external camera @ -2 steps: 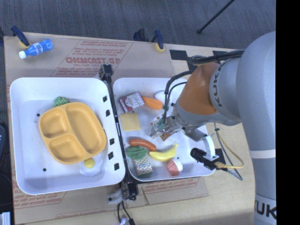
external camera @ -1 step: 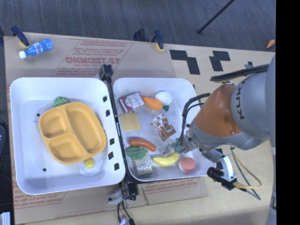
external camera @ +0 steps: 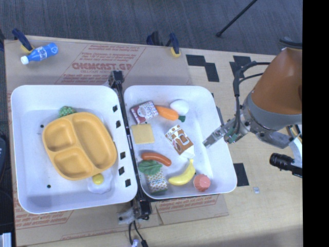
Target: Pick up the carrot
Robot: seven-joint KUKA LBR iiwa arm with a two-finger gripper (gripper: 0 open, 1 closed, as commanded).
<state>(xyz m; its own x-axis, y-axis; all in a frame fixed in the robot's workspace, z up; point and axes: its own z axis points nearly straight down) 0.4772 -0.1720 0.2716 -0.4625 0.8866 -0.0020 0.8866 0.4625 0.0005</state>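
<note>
Orange and tapered, the carrot point(external camera: 167, 112) lies in the far part of the right bin point(external camera: 220, 153), its green end pointing right toward a white egg point(external camera: 179, 106) that sits just beside it. On its left you will find a red-and-white packet point(external camera: 144, 111), close to the carrot's blunt end. Nearer to you in the same bin are a yellow cheese slice point(external camera: 143, 134), a brown-and-white carton point(external camera: 179, 140), a sausage point(external camera: 156, 158), a green leafy item point(external camera: 150, 166) on a small packet, a banana point(external camera: 183, 176) and a red round fruit point(external camera: 202, 182).

The gripper point(external camera: 212, 139) hangs over the right rim of the right bin, well apart from the carrot, with nothing between its fingers. The fingers look drawn close together, though the view is too small here to be sure of the gap.

In the left bin point(external camera: 20, 153) you see a yellow divided tray point(external camera: 78, 144), with a green broccoli piece point(external camera: 66, 110) at its far edge and a fried egg point(external camera: 98, 181) at its near edge. A blue bottle point(external camera: 40, 52) lies on the bench at far left.
</note>
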